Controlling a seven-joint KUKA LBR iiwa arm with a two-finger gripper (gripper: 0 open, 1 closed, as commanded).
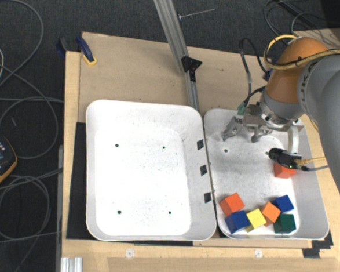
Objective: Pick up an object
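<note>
Blocks sit clustered at the near end of the right bin point(311, 189), and I count six: a blue block point(239, 220) and a yellow block point(256, 218) nearest the front rim, a dark green block point(286, 223) toward the right corner, then two orange blocks point(232, 203) point(271, 212) and a second blue block point(283, 202) just behind. Each looks roughly cubic, so I read no long axis; their faces are turned at mixed angles to the bin walls. Farther back, apart from the cluster, a red block point(284, 170) lies near the right wall. Beyond it, the gripper point(246, 131) hangs over the far end of the same bin; I cannot tell how its jaws stand. I see the left bin point(99, 156) alongside.
</note>
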